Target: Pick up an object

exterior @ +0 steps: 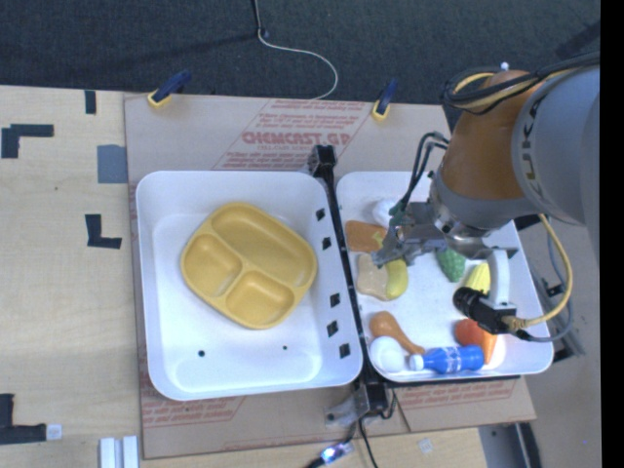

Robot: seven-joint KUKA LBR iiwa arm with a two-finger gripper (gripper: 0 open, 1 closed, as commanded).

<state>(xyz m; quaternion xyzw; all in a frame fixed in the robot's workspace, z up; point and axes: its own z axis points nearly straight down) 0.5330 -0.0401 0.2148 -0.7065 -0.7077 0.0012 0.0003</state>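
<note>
Now, down on the desk (58, 291): pale wood-look boards with dark L-shaped marks toward 9 o'clock, and a brown cardboard sheet (283, 139) with red printing under both bins, pinned at 12 o'clock by two yellow-and-blue clamps (168, 88). Beyond the desk at 12 o'clock lies dark carpet-like floor (146, 18), with a thin white cable (302, 52) looping across it.

The left bin (161, 193) carries a yellow divided plate (249, 263), tilted a little, sitting toward the bin's centre. A black divider strip (336, 261) runs between the two bins.

Over in the right bin (531, 359) it's busy. The arm (507, 154), grey with its orange band, comes in from 3 o'clock, and the gripper (398, 247) sits low at the bin's 9 o'clock side, right over a yellow toy (398, 281), a tan piece (373, 281) and an orange piece (363, 234). How its parts stand around those toys I cannot tell from here, and nothing visibly hangs in its grasp.

Other candidates for picking: a green item (451, 264) just beside the wrist, a drumstick-shaped toy (392, 330) at 6 o'clock, a blue-and-white bottle (448, 360) lying flat along the near rim, and an orange-red item (473, 334) at 5 o'clock.
</note>
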